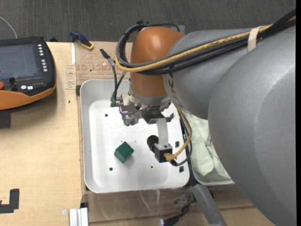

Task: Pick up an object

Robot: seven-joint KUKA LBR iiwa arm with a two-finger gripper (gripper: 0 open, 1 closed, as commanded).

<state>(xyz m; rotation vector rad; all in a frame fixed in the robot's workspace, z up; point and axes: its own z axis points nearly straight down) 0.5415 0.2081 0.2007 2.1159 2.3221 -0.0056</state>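
Approach is judged in hand: the gripper [136,113], its state untellable, is held over the bin [94,121]; alignment with the nearby cube [124,152] and descent are required.

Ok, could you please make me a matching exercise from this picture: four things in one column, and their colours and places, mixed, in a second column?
Things:
1. cube
2. cloth
3. teach pendant
4. clamp

Descriptions:
a. orange and dark grey, on the bare bench
b. green, on the floor of a white bin
c. blue and yellow, at the bench's far edge
d. pale, bunched in the other bin, beside the arm

Pairs: 1-b; 2-d; 3-a; 4-c
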